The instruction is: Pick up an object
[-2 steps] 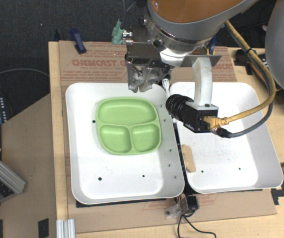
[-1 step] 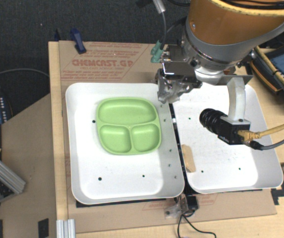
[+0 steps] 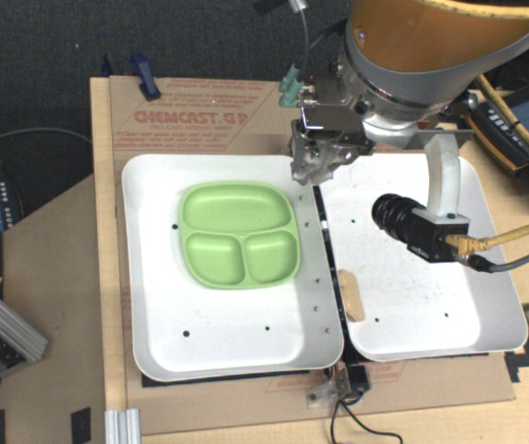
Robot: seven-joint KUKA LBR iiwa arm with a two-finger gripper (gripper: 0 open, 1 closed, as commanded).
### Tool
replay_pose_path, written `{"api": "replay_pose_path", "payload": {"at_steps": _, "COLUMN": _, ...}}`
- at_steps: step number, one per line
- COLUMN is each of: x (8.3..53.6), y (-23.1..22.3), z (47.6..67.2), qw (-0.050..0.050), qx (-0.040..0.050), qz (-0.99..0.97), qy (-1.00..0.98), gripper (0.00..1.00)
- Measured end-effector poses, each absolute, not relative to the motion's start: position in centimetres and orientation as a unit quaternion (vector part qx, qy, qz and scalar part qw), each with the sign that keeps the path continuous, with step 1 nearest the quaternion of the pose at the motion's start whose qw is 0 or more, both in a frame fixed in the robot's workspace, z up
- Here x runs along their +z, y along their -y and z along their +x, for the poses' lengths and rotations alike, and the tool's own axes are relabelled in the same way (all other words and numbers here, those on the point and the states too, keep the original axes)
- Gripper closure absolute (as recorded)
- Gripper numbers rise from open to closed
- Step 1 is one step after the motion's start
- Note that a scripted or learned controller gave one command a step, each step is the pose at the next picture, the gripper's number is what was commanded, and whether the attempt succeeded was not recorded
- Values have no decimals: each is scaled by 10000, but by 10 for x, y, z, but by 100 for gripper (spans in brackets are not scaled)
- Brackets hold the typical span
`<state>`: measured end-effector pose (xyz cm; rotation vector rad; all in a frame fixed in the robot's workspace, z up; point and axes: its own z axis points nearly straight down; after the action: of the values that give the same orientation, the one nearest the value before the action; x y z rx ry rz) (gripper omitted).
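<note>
Below, a brown cardboard sheet (image 3: 200, 109) with red print, lying on the bench and bearing two shallow white plastic bins side by side; dark carpet behind, cables at the left. Left bin (image 3: 153, 322) holding a pale green plastic divided plate (image 3: 239, 234), rounded-rectangular, one wide compartment on the far side and two smaller ones on the near side. Long axis of plate running left to right, slightly tilted. Right bin (image 3: 412, 326) under a black camera unit with white bracket. Metal two-finger gripper (image 3: 313, 166) hanging over the far end of the seam between bins, beside the plate's far right corner; cannot tell its finger state.
</note>
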<state>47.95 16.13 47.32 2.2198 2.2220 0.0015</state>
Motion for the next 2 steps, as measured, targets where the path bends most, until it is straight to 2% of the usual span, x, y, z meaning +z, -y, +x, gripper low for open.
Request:
{"api": "replay_pose_path", "payload": {"at_steps": 1, "x": 398, "y": -123, "z": 479, "qw": -21, "qx": -43, "qz": 7090, "qy": -7051, "gripper": 100}}
{"api": "replay_pose_path", "payload": {"at_steps": 2, "x": 417, "y": -180, "z": 479, "qw": 3, "qx": 17, "qz": 7050, "qy": -7092, "gripper": 100}}
